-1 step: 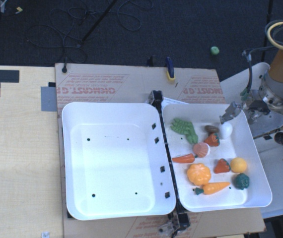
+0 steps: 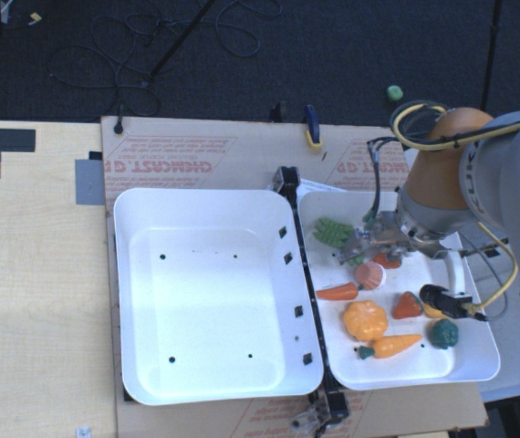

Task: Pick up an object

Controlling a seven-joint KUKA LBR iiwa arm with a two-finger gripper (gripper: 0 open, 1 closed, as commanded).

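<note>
Over the right bin [image 2: 479, 365], the end effector [image 2: 369, 245], its state impossible to tell, hangs low just beside a pinkish round object [image 2: 369, 275], near the green leafy toy [image 2: 333, 233] and red chili [image 2: 338, 292].

We see two bins side by side on the surface [image 2: 32, 272], the left bin [image 2: 205, 210] touching the right bin [image 2: 479, 363] along one wall. In the right bin, a leafy vegetable [image 2: 333, 233] lies toward the back, a pumpkin [image 2: 365, 320] near the middle, and a carrot [image 2: 392, 345] just in front of it. The end effector [image 2: 369, 245] hangs over the back of that bin, right of the leafy vegetable.
</note>
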